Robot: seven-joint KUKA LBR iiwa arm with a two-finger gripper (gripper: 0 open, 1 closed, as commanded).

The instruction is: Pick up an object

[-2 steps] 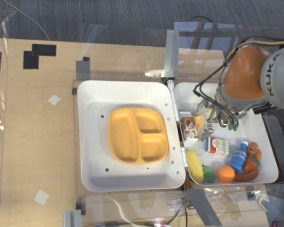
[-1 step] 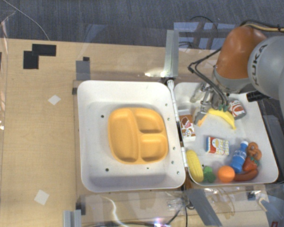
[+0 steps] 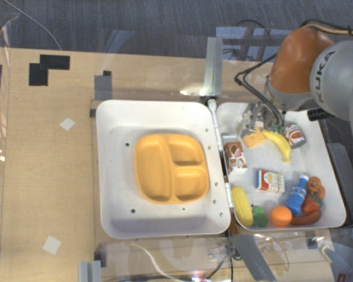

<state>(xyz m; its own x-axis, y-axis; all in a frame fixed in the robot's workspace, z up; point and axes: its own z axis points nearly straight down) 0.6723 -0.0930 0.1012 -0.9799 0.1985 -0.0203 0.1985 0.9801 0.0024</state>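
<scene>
My gripper [image 3: 257, 121] hangs low over the back of the right bin [image 3: 335, 207], just above a yellow cheese wedge [image 3: 254, 139] and the left end of a banana [image 3: 278, 142]. A small can [image 3: 294, 136] lies right of the banana. A brown carton [image 3: 235, 155] rests by the bin's left wall. Further forward lie a white juice box [image 3: 270, 181], a blue bottle [image 3: 297, 195], an orange [image 3: 280, 216], a corn cob [image 3: 242, 205] and a green piece [image 3: 259, 217]. Nothing shows between the fingers.
The left bin [image 3: 115, 157] holds a yellow divided tray [image 3: 170, 168]. Red and orange toy food [image 3: 312, 201] crowds the right bin's front right corner. A metal divider post [image 3: 213, 69] stands behind the bins. The arm's orange band [image 3: 297, 57] looms over the right bin's back edge.
</scene>
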